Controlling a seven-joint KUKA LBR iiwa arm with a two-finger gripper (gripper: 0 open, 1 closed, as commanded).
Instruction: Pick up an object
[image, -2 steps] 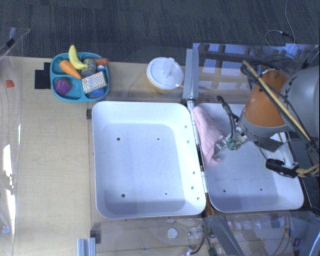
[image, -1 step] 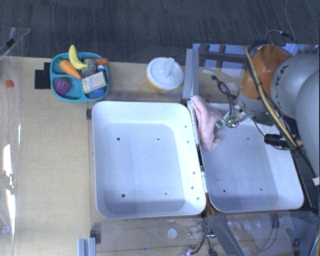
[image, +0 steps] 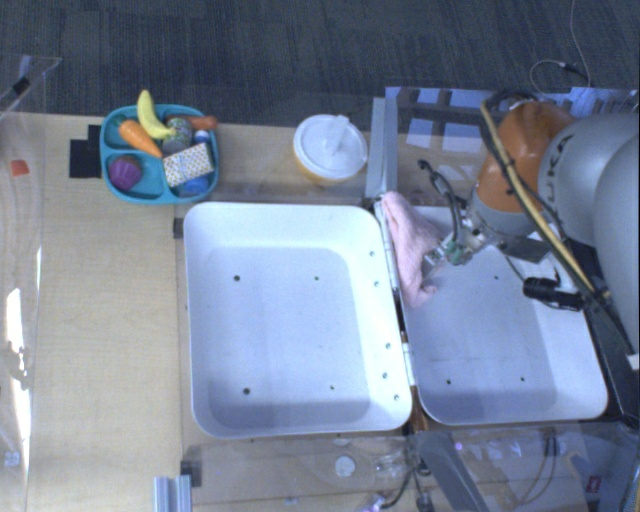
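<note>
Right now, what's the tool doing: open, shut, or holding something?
Tool: cannot be told. It sits at the edge of the pink cloth in the right bin, and contact is unclear.

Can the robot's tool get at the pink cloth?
Probably yes. The tool is right beside the pink cloth draped at the right bin's left edge, with nothing between them.

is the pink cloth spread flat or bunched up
Bunched up. The pink cloth lies crumpled in a long heap along the left wall of the right bin, beside the gripper.
</note>
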